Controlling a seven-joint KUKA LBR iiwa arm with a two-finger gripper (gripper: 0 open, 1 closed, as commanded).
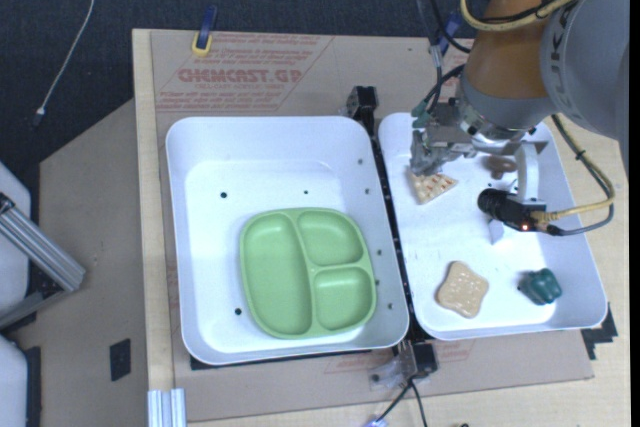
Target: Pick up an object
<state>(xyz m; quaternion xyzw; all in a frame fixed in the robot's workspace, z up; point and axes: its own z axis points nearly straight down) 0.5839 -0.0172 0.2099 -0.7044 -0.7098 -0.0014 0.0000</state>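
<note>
End effector (432,155) over a waffle piece (434,186) — perhaps touching it.

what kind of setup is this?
Likely a robot lab's pick-and-place bench: two white bins side by side on a board, a green divided plate in the left one, small toy-like pieces such as a tan cracker in the right, loose cables around.

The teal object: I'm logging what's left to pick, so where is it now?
The teal object lies in the right bin, near its front right corner, right of the tan cracker-shaped piece.
</note>
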